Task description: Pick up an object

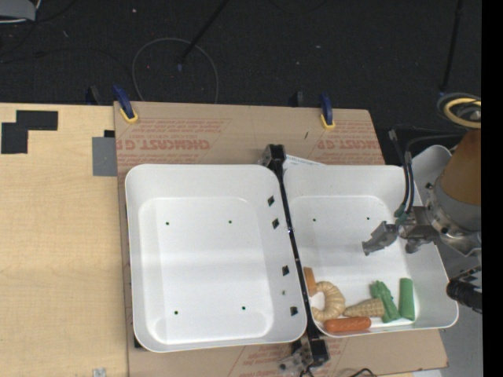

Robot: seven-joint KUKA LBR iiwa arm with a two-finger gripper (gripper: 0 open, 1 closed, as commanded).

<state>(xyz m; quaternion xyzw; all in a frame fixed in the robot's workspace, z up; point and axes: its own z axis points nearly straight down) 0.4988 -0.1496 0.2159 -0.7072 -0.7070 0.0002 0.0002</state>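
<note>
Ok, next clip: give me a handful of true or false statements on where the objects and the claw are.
1. All the objects lie in the right bin. True.
2. The claw hangs over the left bin. False: it is over the right bin.
3. The green pieces lie along the right bin's near edge. True.
4. The orange piece is between the claw's fingers. False: it lies on the bin floor, apart from the claw.
5. The beige curved piece sits near the divider between the bins. True.

The arm (464,187) is cut off at the right edge, and the hand's (380,240) fingers are too blurred to read.
</note>
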